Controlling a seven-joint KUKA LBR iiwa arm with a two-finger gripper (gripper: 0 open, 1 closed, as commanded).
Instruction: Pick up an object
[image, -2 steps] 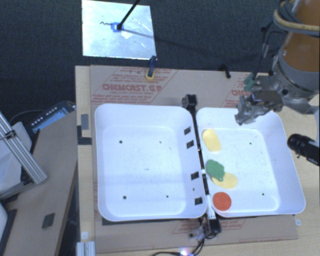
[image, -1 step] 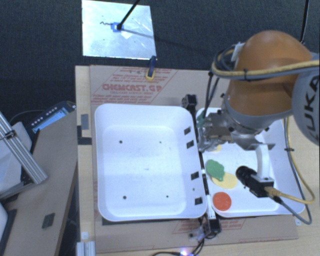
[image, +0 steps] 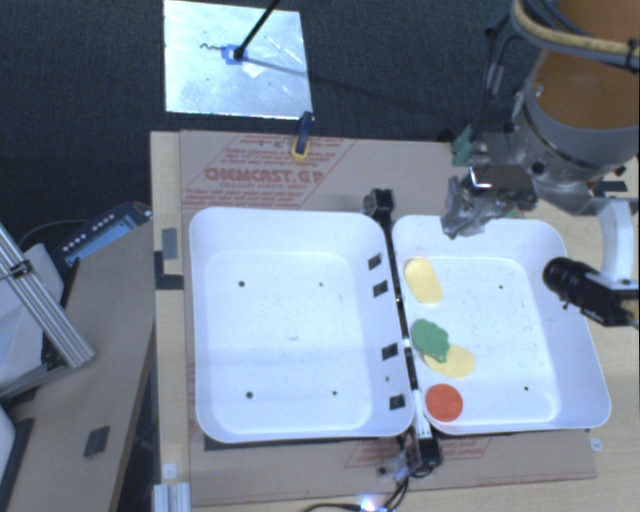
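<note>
Nothing is picked yet: the tool (image: 468, 215), grip state unclear, hovers at the right bin's (image: 575, 400) twelve o'clock rim, objects untouched.

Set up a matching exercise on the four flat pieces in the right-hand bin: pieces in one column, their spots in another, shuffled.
Pieces:
1. pale yellow oval
2. green piece
3. yellow disc
4. orange-red disc

Spots:
A. nearest the bin's front edge
B. farthest back, closest to the gripper
C. overlapping the yellow disc's back-left edge
D. partly under the green piece

Pairs: 1-B, 2-C, 3-D, 4-A
</note>
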